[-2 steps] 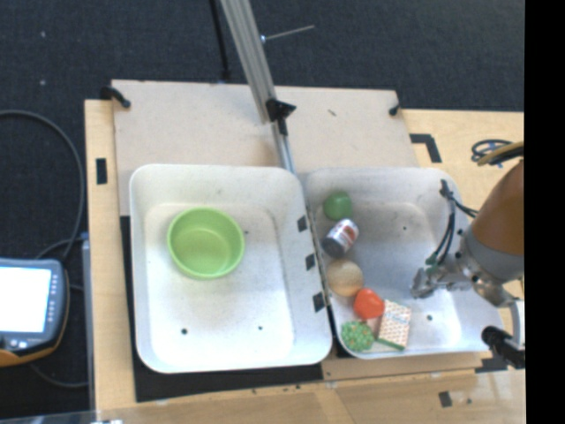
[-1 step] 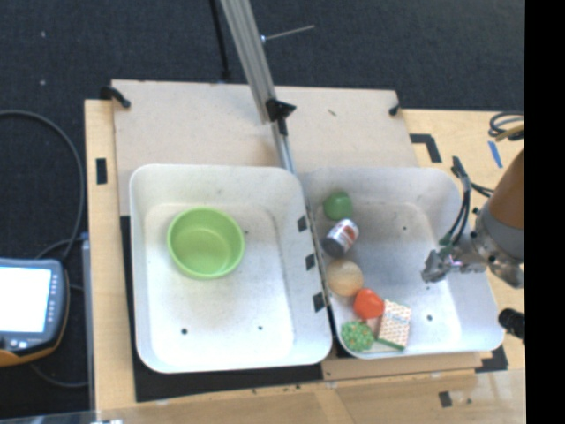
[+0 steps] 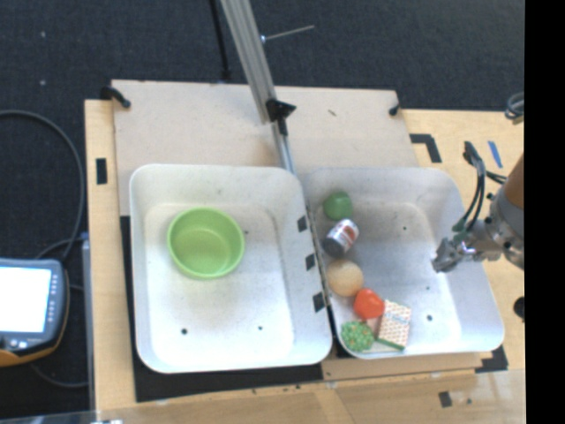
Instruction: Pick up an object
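Note:
The right bin holds several small objects along its left side: a green ball, a small can with a red and white label, a tan ball, a red-orange ball, a green dotted object and a patterned card. My gripper hangs over the right part of this bin, well to the right of these objects and apart from them. Nothing shows between its tips.
The left bin holds a light green bowl. A slanted metal pole rises from the back between the bins. A tablet-like screen sits off the bench at the far left.

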